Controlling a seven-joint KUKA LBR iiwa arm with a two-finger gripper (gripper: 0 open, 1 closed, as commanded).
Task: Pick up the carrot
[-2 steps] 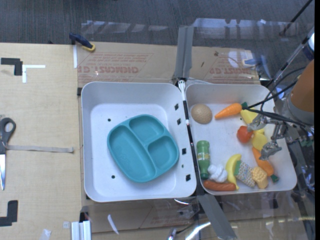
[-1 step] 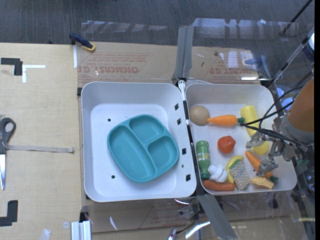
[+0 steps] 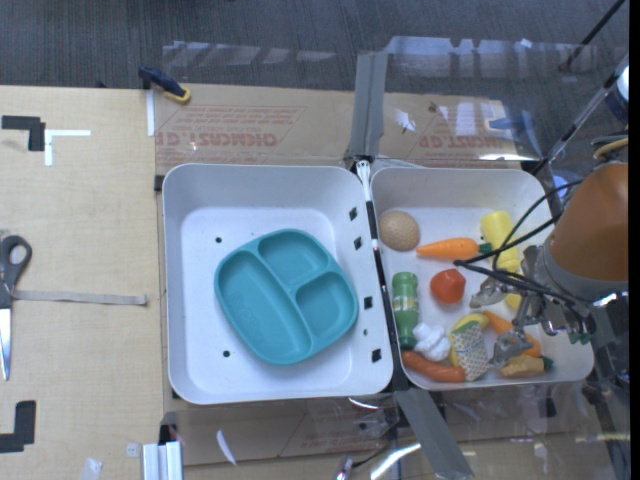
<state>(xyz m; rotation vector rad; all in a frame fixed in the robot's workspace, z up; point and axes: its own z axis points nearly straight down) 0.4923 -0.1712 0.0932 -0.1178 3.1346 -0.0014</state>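
Observation:
The carrot [image 3: 447,249], orange and pointed at its left end, lies flat in the upper middle of the right bin [image 3: 440,180]. My gripper [image 3: 503,319] hangs over the bin's lower right corner, below and to the right of the carrot and apart from it. Its two metal fingers [image 3: 489,293] stand spread and open, with loose yellow and orange toy food lying in the bin beneath them. The orange wrist band [image 3: 598,226] sits at the right edge.
Around the carrot lie a brown round ball [image 3: 399,230], a yellow piece [image 3: 497,230], a red tomato [image 3: 448,286], a green bottle [image 3: 404,303] and a red chili [image 3: 432,368]. The left bin holds a teal divided plate [image 3: 287,295]. Scissors [image 3: 10,268] lie far left.

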